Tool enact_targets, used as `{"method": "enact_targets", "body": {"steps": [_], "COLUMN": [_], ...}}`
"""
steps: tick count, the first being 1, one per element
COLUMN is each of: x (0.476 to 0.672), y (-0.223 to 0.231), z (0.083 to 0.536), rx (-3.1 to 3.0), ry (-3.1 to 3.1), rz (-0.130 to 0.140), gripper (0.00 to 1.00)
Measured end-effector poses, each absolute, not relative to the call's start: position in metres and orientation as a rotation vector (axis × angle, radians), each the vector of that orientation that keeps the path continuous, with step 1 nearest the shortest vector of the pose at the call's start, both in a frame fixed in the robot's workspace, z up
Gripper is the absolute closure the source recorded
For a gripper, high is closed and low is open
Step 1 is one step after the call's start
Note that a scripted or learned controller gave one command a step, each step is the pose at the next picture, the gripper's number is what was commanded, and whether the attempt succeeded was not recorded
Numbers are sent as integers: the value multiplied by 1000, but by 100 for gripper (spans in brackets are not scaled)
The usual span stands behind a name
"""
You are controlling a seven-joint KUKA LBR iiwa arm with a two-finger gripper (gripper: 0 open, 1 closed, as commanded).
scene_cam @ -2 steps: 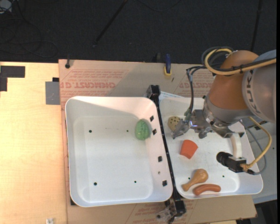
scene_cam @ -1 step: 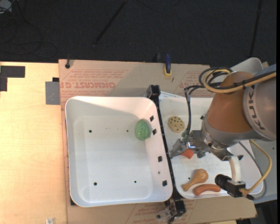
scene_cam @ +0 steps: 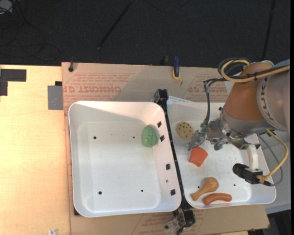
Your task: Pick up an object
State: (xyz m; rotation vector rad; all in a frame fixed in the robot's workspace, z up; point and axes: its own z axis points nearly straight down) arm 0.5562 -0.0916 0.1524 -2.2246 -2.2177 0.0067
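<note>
Objects lie spread over two white bins, and we count five of them. In the right bin [scene_cam: 264, 197] we see an orange-red block [scene_cam: 198, 156] near the middle, tilted a little, with a round tan cookie-like disc [scene_cam: 184, 129] dotted with dark spots just beyond it toward the far wall. Nearer the front wall of that bin lie a tan pear-shaped piece [scene_cam: 206, 187] and, just beside it, an orange-red sausage shape [scene_cam: 217, 198]. In the left bin [scene_cam: 83, 180] we find a single green knobbly ball [scene_cam: 149, 135], close to the right wall and well apart from everything else.

The gripper [scene_cam: 198, 138] hangs over the right bin, above and between the disc and the block, and we cannot tell from this slant how it is set or whether it touches either one. Nothing visible sits in it. Behind it the grey arm [scene_cam: 279, 102] with its orange band [scene_cam: 245, 97] reaches in from the right, with yellow and black cables [scene_cam: 232, 68] looped around the wrist.

Both bins rest on a sheet of brown cardboard [scene_cam: 112, 84] on the pale wooden desk [scene_cam: 24, 151], and a black clip bar [scene_cam: 167, 146] runs along the seam between them.
</note>
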Motion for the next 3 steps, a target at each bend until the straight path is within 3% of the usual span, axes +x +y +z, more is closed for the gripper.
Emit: {"method": "enact_targets", "body": {"steps": [1,2,3], "x": [483,487,488], "y": [-83,-19,-2], "z": [101,156,167], "rx": [-2215,-2221,-2179], "ry": [-2211,-2216,-2219], "rz": [12,7,-18], "gripper": [0,0,100]}}
